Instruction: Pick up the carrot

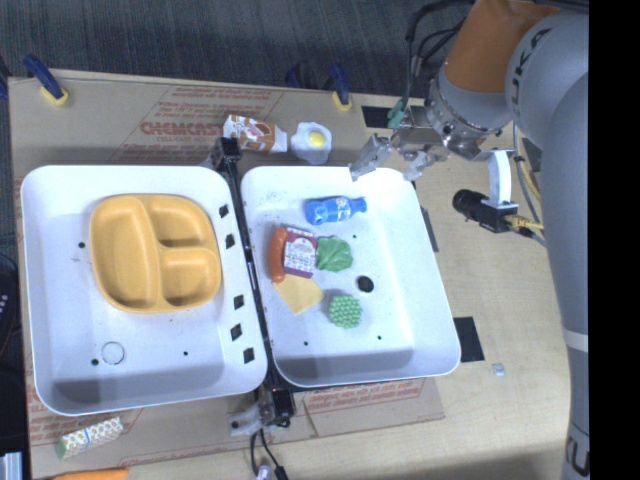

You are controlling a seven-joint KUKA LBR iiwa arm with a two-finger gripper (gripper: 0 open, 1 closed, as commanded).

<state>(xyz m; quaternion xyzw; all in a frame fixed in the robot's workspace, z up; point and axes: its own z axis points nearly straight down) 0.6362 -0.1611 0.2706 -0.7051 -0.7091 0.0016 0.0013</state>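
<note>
The carrot is a short orange piece lying in the right bin, near its left wall. A red and white packet lies against its right side and covers part of it. My gripper hovers over the right bin's far edge, up and to the right of the carrot and well apart from it. Its two fingers stand open with nothing between them.
Around the carrot lie a blue bottle, a green leafy piece, a yellow wedge, a green bunch and a small black disc. A yellow divided tray sits in the left bin. Behind the bins stand a small carton and an egg piece.
</note>
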